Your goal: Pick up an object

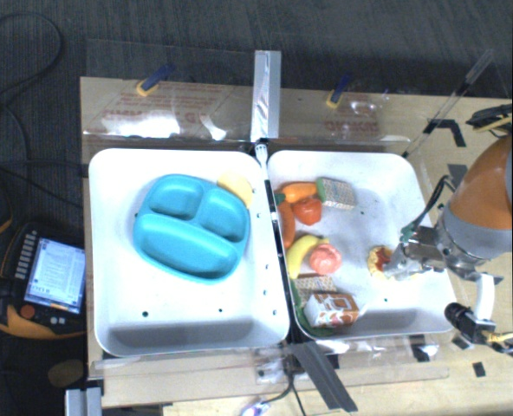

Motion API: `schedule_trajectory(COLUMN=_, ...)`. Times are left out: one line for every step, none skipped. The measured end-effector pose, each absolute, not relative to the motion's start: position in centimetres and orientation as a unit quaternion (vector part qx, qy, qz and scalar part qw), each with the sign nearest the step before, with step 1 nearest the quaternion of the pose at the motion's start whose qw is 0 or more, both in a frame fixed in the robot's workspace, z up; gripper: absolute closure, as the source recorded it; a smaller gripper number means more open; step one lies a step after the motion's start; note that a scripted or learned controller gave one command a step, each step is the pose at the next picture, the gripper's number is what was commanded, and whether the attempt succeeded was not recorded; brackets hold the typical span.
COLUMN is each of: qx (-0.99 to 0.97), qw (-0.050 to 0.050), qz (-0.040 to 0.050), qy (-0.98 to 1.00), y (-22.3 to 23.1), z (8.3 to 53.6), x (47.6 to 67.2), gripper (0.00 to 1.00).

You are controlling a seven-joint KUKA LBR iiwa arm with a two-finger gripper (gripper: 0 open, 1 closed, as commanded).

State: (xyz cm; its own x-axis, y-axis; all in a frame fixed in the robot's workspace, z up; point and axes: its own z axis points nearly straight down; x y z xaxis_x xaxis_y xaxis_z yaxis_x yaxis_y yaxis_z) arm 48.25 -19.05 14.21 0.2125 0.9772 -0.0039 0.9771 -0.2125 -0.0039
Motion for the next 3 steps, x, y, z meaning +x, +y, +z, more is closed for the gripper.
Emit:
schedule_trajectory(qx=-0.892, qw=0.0, qz=0.0028, qy=-0.453, y=-14.5, z=19.3, x=48.3, gripper=1.0)
schedule_trajectory(qx=-0.942, qw=0.0, qz=0.0035, qy=-0.336, y=-16.3, z=17.5, x=48.3, gripper=1.0)
schedule_trajectory(qx=-0.971, qw=-0.001, qz=0.0028, qy=-0.238, y=-17.9, z=27.5, x=50.5, gripper=1.0)
